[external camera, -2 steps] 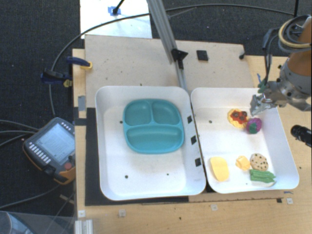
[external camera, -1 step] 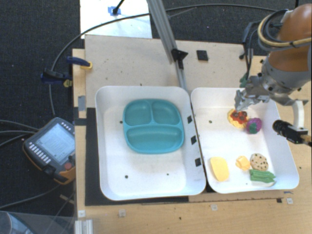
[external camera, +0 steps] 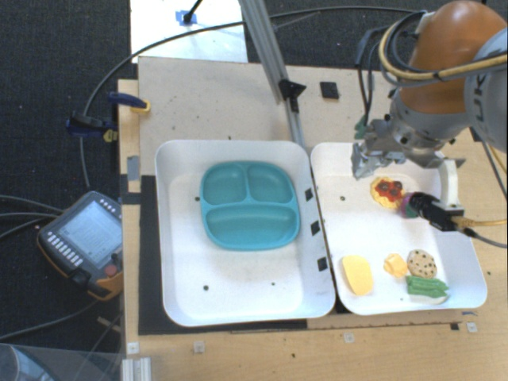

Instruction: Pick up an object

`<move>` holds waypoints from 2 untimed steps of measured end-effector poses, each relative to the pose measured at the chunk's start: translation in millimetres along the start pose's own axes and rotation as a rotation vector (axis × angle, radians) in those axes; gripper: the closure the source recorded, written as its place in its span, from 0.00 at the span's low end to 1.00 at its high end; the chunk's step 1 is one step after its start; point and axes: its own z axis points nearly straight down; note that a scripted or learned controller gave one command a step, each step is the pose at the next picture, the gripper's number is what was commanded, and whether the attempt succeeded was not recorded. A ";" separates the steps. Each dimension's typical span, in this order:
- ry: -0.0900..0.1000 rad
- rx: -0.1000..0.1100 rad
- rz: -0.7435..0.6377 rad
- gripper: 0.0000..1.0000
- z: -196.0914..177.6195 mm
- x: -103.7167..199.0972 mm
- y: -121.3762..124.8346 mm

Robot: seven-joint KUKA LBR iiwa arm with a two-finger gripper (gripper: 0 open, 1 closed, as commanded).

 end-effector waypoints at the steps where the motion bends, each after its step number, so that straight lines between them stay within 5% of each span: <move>1: 0.000 0.000 0.001 1.00 6.2 46.5 18.7; 2: 0.000 0.002 0.001 1.00 29.2 99.5 26.0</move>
